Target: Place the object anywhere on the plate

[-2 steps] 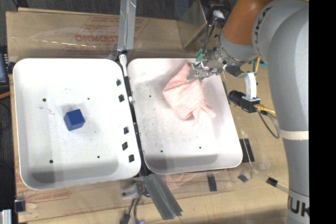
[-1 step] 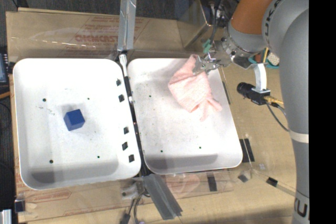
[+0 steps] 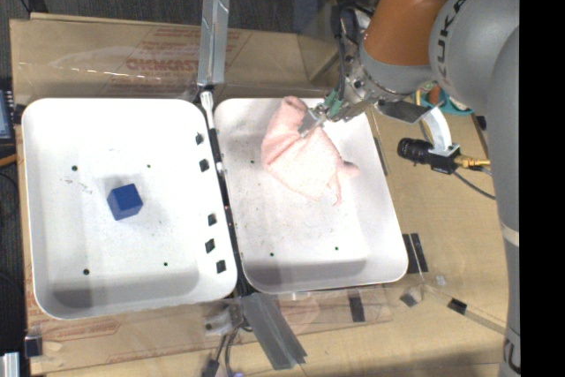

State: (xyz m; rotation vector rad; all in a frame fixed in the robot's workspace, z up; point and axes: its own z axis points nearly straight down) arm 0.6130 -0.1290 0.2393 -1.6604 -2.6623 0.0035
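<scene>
My hand point(image 3: 311, 121) pinches the pink cloth point(image 3: 303, 157) at its top corner, lifting it above the right bin point(image 3: 380, 234) for carrying.

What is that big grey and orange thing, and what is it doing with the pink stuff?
That is a robot arm, grey with an orange band, reaching in from the right. One camera fixed above the bench looks down at a slant. At the arm's tip is its hand, two thin fingers for pinching things. On the bench sit two shallow white bins side by side. The left bin has a small blue cube in it. The right bin has a crumpled pink cloth. The hand is right at the cloth's top edge, and the cloth looks bunched up towards it there. Whether it is really pinched is too small to tell from here.
</scene>
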